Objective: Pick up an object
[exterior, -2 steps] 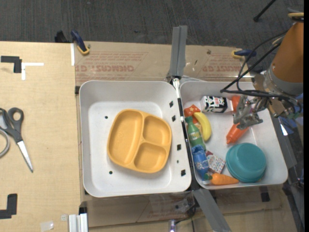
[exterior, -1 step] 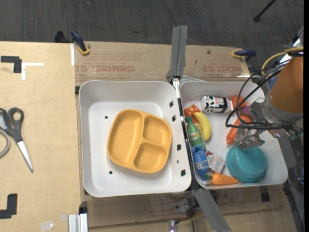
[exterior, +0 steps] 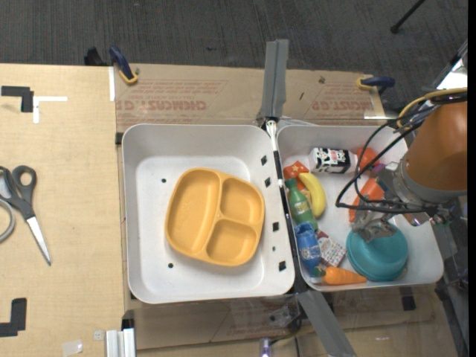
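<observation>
Gripper [exterior: 378, 225] (fingers perhaps hidden) over teal bowl [exterior: 381, 257].

Scissors [exterior: 26, 207] lie on the tan counter [exterior: 59, 274] at the far left; two blue clamps [exterior: 123, 64] grip the cardboard sheet [exterior: 193, 99] behind the bins. Dark carpet [exterior: 186, 13] spreads beyond.

Gripper [exterior: 378, 225] over teal bowl [exterior: 379, 254] — right bin [exterior: 428, 274]; yellow tray [exterior: 215, 217] — left bin [exterior: 141, 199].
</observation>
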`<act>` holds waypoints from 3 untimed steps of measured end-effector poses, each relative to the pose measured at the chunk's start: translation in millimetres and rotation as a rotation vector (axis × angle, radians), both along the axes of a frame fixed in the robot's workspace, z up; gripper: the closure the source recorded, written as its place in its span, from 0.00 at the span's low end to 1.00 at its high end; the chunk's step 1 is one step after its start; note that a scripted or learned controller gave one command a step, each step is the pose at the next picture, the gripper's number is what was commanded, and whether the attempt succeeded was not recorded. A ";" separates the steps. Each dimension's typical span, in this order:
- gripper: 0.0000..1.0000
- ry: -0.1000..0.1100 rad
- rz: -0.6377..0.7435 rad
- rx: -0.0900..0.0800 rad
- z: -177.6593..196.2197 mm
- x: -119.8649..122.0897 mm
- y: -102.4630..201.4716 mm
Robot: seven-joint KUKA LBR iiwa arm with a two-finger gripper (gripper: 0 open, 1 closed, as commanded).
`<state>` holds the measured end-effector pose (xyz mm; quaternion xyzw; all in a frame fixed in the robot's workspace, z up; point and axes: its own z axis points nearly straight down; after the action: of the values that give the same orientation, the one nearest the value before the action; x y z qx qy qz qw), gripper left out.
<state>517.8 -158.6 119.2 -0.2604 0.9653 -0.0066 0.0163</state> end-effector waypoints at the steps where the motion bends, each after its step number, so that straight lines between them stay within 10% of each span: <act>1: 1.00 -0.013 0.062 -0.015 -1.3 20.5 52.1; 2: 1.00 0.029 0.117 0.004 28.6 68.3 46.7; 3: 1.00 0.029 0.641 -0.008 18.9 31.9 -18.9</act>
<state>549.7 -177.5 138.2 -0.5514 0.8342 -0.0014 0.0027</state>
